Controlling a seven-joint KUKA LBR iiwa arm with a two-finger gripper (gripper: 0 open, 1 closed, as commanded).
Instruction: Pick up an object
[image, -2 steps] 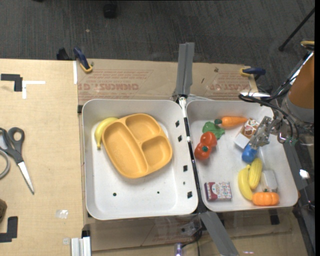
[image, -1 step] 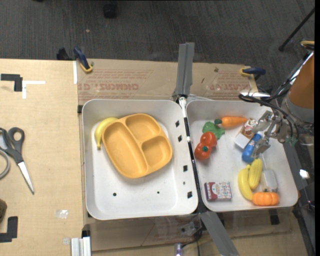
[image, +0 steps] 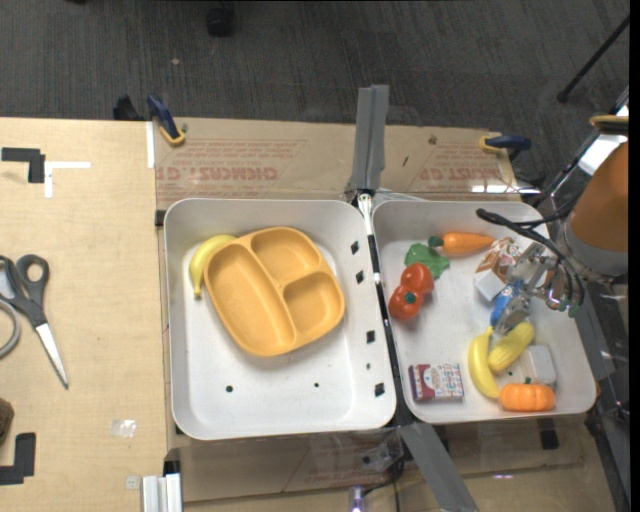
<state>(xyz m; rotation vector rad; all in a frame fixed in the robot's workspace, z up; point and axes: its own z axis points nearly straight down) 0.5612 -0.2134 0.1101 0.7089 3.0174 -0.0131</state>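
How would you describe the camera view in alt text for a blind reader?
A grey robot arm's gripper hangs low in the right white bin above a yellow toy banana, among an orange carrot, a red tomato and a small printed box. The left white bin holds a yellow divided plastic plate.

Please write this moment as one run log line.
arm: over right bin | claw: above corn | grasp: none seen | plate: left bin
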